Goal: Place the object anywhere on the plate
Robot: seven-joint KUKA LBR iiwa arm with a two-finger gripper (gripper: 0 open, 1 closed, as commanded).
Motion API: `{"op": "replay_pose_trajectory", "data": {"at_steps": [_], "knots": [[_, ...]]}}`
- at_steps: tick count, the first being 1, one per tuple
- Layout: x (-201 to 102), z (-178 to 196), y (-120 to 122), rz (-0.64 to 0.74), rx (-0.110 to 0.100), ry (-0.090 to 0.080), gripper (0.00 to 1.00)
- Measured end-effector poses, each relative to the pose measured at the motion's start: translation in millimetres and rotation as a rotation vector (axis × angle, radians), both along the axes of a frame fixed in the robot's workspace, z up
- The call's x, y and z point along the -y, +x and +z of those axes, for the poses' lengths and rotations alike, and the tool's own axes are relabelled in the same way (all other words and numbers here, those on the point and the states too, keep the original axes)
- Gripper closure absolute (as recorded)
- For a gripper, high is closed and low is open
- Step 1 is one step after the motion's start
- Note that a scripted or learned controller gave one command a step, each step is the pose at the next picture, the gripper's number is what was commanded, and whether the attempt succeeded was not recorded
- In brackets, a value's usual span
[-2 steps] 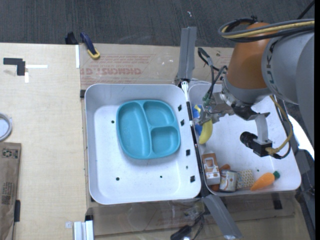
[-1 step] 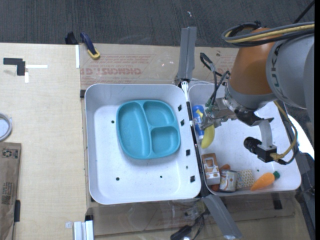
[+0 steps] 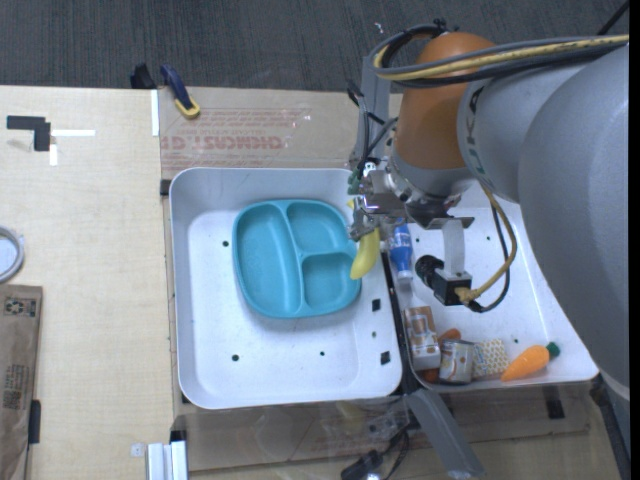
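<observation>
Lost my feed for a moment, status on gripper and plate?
Gripper at plate's right rim, shut on yellow banana. Banana hangs over blue plate edge, left bin. Nothing in the way.

This was a robotics lab or test cell, not a home. A large grey industrial arm (image 3: pixel 560 158) with exposed cables reached in from the right over a plywood bench (image 3: pixel 80 228). Two shallow white bins (image 3: pixel 185 298) sat side by side, one taped down along its far edge. A blue clamp (image 3: pixel 180 92) gripped the bench's far side, and dark carpet (image 3: pixel 200 18) lay beyond.
</observation>
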State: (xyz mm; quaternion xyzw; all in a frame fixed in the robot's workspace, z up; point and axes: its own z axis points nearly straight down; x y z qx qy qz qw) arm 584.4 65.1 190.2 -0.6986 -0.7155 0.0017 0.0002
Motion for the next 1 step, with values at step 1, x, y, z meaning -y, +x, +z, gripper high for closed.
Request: {"op": "replay_pose_trajectory", "data": {"at_steps": [1], "knots": [[0.5, 0.0, 0.0, 0.000, 0.000, -0.001, 0.00]]}}
